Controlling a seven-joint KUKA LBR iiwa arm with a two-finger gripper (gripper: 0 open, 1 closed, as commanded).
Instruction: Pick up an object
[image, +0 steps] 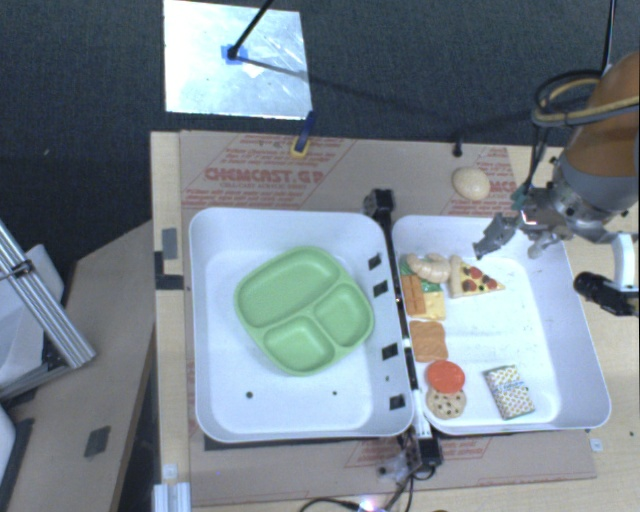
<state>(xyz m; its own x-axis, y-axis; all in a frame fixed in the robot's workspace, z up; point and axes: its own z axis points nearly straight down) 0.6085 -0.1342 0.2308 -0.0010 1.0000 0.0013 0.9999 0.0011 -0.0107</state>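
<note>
1. The toy food is all sitting in the right bin (560, 330), bunched along its left side: a pizza slice (474, 279) near the top, a pale lumpy piece (427, 267) just left of it, an orange strip (411, 293) with a bit of green (431, 303) beside it, then a toast-looking square (429, 340) below.
2. Further down, a red round piece (446, 377) is lying just above a cookie (445, 403), and they're looking like they're touching. A small patterned packet (509, 390) is sitting to their right, apart from them.
3. The gripper (515, 237) is hanging over the top edge of the right bin, up and to the right of the pizza slice. Nothing is sitting between its fingers; honestly can't tell whether they're spread or pinched together.
4. A beige egg-shaped thing (470, 182) is lying outside the bins on the cardboard (260, 170), just past the right bin's top edge and left of the gripper.
5. The left bin (215, 300) is holding a green divided plate (304, 310), sitting flat around the middle.
</note>
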